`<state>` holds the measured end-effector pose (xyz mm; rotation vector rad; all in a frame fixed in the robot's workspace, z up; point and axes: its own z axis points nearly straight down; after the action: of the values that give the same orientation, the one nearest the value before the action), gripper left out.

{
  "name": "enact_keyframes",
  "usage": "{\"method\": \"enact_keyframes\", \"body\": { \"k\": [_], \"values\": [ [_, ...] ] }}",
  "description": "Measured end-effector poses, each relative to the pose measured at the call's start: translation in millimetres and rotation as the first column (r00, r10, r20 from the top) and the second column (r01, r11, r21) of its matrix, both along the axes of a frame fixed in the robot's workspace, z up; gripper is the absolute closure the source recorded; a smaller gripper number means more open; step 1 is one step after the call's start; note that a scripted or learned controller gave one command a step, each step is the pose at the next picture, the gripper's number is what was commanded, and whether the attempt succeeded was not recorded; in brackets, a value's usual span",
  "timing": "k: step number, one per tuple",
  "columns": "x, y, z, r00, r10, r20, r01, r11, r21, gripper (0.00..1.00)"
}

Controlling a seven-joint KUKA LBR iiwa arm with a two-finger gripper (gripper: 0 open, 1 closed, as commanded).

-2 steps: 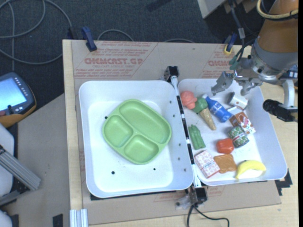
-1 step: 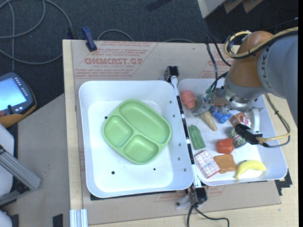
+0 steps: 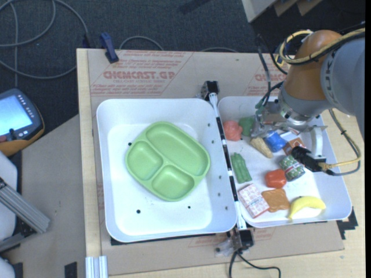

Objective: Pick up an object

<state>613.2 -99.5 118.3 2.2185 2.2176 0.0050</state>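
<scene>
The right bin (image 3: 339, 193) holds several small objects. At the back lie a salmon-coloured piece (image 3: 232, 131), a dark green piece (image 3: 246, 124), a tan wedge (image 3: 261, 148) and a blue packet (image 3: 275, 141). Further forward are a green cylinder (image 3: 239, 168), a small can (image 3: 293, 168), a red tomato (image 3: 276, 179), a pink-and-white box (image 3: 252, 198), an orange piece (image 3: 276, 200) and a yellow banana (image 3: 306, 206). My gripper (image 3: 269, 122) hangs low over the back of this bin, just above the blue packet and beside the dark green piece. The wrist hides its tips.
The left bin (image 3: 116, 207) holds a light green divided plate (image 3: 167, 160). A black clamp (image 3: 211, 89) sits at the back between the bins. The arm's grey body and orange band (image 3: 313, 62) lean in from the upper right. Cables trail over the right bin's far side.
</scene>
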Motion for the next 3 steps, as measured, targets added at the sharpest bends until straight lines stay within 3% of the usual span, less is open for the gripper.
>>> {"method": "enact_keyframes", "body": {
  "k": [1,2,3],
  "values": [
    [-2,1,-3,1.000,0.000,-0.007,0.000,1.000,0.002,0.00],
    [13,6,-36,1.000,0.002,-0.011,-0.002,1.000,0.005,0.00],
    [14,4,-23,1.000,0.000,-0.005,0.000,1.000,0.002,1.00]
  ]
}}
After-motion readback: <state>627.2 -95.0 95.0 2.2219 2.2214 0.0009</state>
